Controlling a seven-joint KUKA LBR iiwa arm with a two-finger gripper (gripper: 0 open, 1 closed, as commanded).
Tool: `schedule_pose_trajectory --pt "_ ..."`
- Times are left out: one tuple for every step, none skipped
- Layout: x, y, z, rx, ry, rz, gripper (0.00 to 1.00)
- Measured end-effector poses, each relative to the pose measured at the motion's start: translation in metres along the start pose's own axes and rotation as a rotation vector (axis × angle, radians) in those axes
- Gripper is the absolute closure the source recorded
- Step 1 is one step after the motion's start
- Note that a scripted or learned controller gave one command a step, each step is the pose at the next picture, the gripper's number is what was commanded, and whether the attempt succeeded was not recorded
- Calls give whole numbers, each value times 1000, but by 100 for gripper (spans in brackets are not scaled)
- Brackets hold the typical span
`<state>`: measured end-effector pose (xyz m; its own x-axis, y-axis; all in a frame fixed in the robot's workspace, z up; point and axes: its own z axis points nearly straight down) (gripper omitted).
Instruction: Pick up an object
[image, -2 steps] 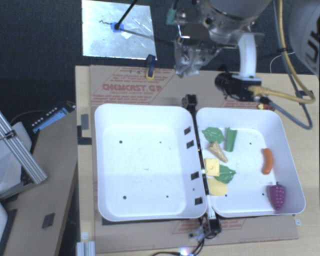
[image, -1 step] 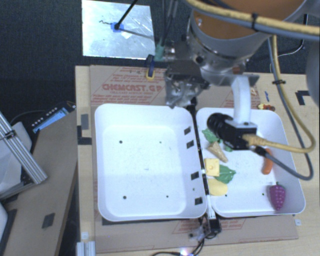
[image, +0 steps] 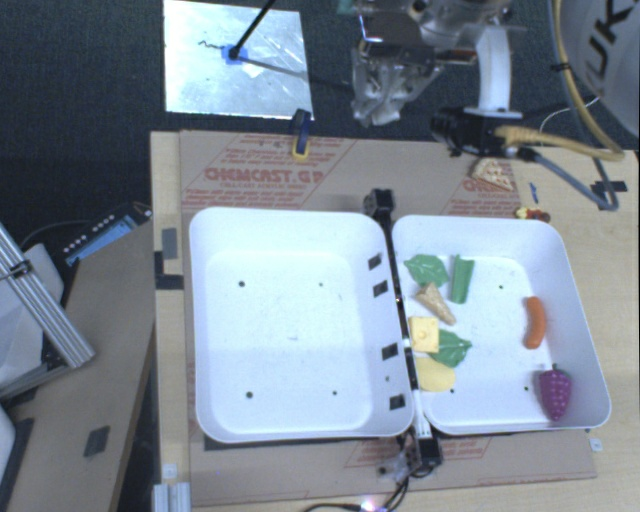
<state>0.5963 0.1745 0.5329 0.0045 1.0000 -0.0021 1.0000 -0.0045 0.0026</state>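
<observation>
Claw (image: 383, 105), grip state unclear, hangs beyond bins; toy food crowds right bin's (image: 575, 265) left wall.

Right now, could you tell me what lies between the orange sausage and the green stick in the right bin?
In the camera view, bare white bin floor lies between the orange sausage and the green stick; nothing sits on that stretch.

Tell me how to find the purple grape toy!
Look in the right-hand shallow white bin. In its near right corner lies the small purple plastic grape bunch, just below the orange sausage-shaped toy. It is the one purple, bumpy thing there.
</observation>
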Motion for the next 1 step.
schedule_pose_trajectory --pt "43 -108 -2 3 6 -17 100"
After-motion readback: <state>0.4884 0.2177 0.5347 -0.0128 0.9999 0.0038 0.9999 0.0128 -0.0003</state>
